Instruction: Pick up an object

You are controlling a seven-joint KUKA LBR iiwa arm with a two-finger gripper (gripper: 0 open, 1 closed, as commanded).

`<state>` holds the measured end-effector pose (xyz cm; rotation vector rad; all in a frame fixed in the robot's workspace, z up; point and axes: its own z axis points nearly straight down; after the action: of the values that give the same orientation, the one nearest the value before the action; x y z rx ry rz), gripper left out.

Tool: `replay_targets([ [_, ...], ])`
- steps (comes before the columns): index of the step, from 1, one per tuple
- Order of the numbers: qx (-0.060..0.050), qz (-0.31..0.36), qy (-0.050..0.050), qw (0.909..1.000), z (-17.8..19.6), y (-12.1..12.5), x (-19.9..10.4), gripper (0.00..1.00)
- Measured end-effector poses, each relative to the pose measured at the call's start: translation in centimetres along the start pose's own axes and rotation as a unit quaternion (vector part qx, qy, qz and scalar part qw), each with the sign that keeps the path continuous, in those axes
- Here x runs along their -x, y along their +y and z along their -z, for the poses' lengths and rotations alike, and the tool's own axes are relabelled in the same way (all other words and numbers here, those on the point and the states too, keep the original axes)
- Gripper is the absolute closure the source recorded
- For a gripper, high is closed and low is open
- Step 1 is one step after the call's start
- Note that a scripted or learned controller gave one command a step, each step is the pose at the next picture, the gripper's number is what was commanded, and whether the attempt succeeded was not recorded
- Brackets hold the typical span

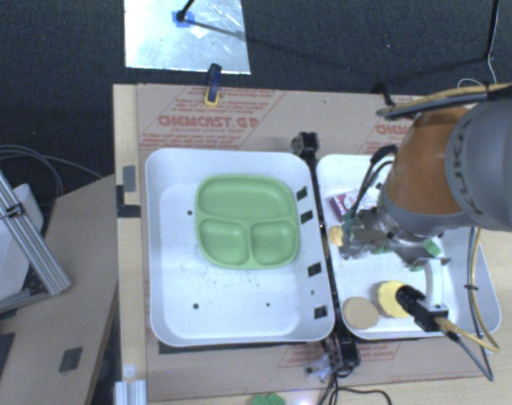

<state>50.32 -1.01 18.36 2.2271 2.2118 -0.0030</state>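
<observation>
My gripper [358,241] hangs low over the left middle of the right bin [490,310], under the grey and orange arm [445,171]. Just left of it lies a small yellow piece [334,236]. A red and white packet [343,201] sits behind it near the bin's back left. A tan round disc [361,313] and a yellow lump [389,298] rest at the bin's front. A green bit [432,247] peeks out from under the wrist. The arm hides much of this bin.
The left bin [171,226] holds a green divided plate [245,222]. A black divider with clips [316,218] runs between the two bins. Brown cardboard [213,116] lies under the bins.
</observation>
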Motion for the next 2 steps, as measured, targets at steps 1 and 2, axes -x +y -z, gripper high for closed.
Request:
replay_targets([
  [1, 0.001, 0.008, 0.003, 1.0, 2.4, -0.9, -5.4, 1.0],
  [2, 0.0, 0.008, 0.003, 1.0, 0.0, 0.4, -11.0, 1.0],
])
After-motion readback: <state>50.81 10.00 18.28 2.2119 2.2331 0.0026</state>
